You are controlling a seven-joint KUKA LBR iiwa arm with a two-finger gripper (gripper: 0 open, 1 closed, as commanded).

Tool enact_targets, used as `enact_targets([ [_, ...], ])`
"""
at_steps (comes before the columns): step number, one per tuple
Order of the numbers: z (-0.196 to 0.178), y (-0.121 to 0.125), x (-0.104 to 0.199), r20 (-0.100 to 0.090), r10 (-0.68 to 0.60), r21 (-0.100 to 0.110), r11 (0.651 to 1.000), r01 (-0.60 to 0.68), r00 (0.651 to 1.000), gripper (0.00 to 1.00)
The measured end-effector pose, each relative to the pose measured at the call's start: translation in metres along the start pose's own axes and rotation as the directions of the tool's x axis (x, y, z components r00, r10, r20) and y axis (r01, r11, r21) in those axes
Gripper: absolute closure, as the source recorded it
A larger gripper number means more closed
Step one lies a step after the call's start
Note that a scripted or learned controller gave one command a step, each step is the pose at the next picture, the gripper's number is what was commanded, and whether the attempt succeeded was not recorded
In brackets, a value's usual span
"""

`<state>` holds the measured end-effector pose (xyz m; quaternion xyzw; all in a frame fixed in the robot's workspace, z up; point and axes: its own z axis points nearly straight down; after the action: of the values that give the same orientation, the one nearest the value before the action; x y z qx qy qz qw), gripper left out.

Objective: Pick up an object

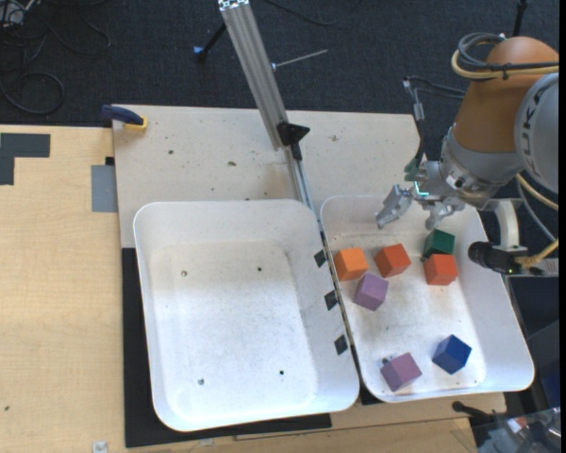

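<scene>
Camera view: green block (440,243) sits square-on.

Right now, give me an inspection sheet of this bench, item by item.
Surface: pale bench top, speckled, bearing left bin and right bin.
Job's things: in the right bin, orange cubes; purple cubes; green cube; blue cube.
Clutter: blue-and-yellow clamp at the bench's far left corner.
Grippers: gripper open over the right bin's far end, holding nothing.
Cables: loops on the dark floor.
Surroundings: slanted aluminium bar; wooden table.
</scene>
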<state>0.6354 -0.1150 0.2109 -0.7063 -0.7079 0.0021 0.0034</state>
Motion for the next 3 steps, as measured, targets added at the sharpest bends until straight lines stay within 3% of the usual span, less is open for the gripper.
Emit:
enact_targets([
  [1, -0.003, 0.001, 0.000, 0.001, -0.001, -0.005, 1.000, 0.001, 1.000, 0.00],
  [3, 0.084, -0.003, -0.001, 0.001, 0.003, -0.007, 1.000, -0.003, 1.000, 0.00],
])
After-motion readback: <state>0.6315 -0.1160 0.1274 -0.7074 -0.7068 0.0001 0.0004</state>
